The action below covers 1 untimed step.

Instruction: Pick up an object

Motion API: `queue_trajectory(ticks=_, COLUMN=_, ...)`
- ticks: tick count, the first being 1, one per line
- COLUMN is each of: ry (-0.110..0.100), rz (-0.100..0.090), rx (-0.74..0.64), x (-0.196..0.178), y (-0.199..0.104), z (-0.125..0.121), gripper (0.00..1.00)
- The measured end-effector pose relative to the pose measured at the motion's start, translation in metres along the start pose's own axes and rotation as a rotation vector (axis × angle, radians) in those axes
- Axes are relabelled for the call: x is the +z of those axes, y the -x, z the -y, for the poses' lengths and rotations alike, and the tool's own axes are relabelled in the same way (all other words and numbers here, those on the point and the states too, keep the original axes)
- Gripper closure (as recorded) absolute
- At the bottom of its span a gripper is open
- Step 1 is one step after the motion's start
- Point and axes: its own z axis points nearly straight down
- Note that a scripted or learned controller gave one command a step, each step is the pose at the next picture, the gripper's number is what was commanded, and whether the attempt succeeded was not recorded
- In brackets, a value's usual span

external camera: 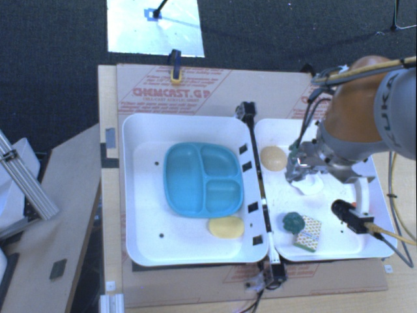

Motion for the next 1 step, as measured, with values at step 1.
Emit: queue_trajectory(ticks=1, ry=0.0, rz=-0.001, rx=-0.003, x=-0.0123, y=-0.0588, z=0.0001, gripper=1.0)
